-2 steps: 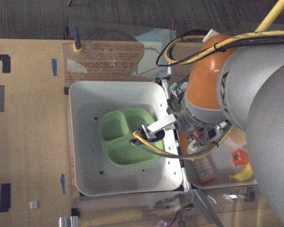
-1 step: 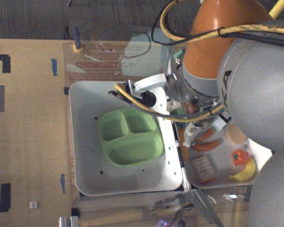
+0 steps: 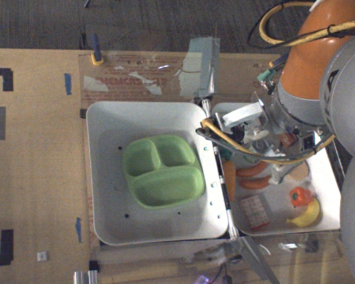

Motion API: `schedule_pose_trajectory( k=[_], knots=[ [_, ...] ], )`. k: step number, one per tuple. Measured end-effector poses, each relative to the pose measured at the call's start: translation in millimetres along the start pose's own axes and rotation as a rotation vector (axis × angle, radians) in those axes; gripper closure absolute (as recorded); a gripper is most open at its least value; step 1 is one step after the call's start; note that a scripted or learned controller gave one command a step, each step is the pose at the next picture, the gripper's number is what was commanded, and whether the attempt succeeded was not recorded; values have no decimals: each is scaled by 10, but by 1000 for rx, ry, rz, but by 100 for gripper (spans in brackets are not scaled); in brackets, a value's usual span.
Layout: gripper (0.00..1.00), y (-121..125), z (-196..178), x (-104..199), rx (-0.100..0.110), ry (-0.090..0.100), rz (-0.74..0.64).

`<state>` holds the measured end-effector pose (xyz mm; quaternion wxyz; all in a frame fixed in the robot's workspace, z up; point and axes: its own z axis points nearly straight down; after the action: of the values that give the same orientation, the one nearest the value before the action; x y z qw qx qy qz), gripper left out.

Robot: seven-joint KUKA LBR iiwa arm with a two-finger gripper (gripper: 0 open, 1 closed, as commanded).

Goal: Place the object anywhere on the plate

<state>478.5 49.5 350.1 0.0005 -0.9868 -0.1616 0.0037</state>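
Observation:
A green plate [image 3: 164, 170] with three compartments lies in the middle of the left white bin [image 3: 106, 129]. My gripper [image 3: 271, 154] hangs low over the upper middle of the right bin [image 3: 328, 176], under the grey wrist and a loop of yellow cable. Just below it lie two reddish sausages [image 3: 254, 176]. An orange carrot [image 3: 229, 181] lies along the right bin's left wall. Lower right sit a red-orange pepper [image 3: 300, 195] and a yellow banana [image 3: 306, 215]. A pink wafer [image 3: 254, 210] rests at the front. The wrist hides whatever is directly under the gripper.
A teal item [image 3: 225, 155] peeks out near the divider between the bins. A tan round piece [image 3: 297, 171] lies right of the sausages. The arm's orange band [image 3: 319, 46] and grey body cover the right bin's upper right. Blue tape marks dot the tan bench [image 3: 35, 158].

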Motion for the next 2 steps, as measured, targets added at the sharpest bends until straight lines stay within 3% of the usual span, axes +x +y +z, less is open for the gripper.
schedule_pose_trajectory(
  k=[1, 2],
  knots=[
    [0, -39, -251, 23, -3, 2, -394],
    [0, 70, -191, -12, -3, 6, 16]
  ],
)
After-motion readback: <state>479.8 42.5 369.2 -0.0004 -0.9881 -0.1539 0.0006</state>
